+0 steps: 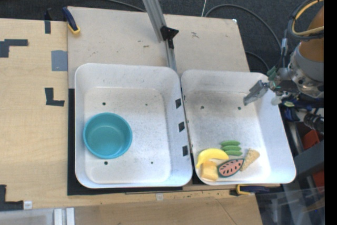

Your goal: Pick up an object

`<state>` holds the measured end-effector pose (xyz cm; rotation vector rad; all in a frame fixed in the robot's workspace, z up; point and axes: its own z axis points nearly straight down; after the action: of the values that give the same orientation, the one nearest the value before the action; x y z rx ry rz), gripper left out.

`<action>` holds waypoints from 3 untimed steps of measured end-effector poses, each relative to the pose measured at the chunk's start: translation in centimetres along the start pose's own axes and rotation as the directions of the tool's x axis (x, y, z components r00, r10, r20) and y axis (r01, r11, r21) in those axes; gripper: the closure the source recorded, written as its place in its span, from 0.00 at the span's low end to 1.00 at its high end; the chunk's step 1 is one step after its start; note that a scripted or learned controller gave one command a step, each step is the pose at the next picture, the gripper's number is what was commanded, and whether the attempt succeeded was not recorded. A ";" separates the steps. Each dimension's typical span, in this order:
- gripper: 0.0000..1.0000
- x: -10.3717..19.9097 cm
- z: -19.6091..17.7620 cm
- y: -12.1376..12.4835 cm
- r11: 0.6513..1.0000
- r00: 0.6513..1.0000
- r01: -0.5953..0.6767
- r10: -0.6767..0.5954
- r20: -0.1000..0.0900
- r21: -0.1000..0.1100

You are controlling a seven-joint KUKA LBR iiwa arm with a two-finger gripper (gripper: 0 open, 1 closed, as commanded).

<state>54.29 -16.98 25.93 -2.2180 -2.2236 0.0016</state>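
Note:
A teal bowl [107, 135] sits in the left bin [126, 74], near its front left corner. In the right bin [221, 79] several toy foods lie together at the front: a yellow banana [210, 155], a green pea pod [230, 146], a watermelon slice [230, 168] and a tan cone-shaped piece [251, 157]. My gripper [256, 93] hangs over the right bin's back right part, well behind the foods, with nothing visible in it. The arm's wrist [308, 68] stands beyond the bin's right rim.
A grey metal pole [152, 0] slants down from the top to the back of the divide between the bins. Black cables [210, 8] loop on the dark floor behind. A yellow-tipped clamp [71, 21] sits at the board's back left corner.

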 end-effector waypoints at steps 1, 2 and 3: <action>0.00 0.0 0.0 0.0 1.000 1.000 0.000 0.000 0.000 0.000; 0.00 0.6 4.5 0.0 1.000 1.000 -0.001 0.001 0.000 0.004; 0.00 0.9 10.8 0.4 1.000 1.000 -0.001 0.001 -0.001 0.006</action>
<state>54.69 -16.06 15.12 -2.2152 -2.2189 0.0074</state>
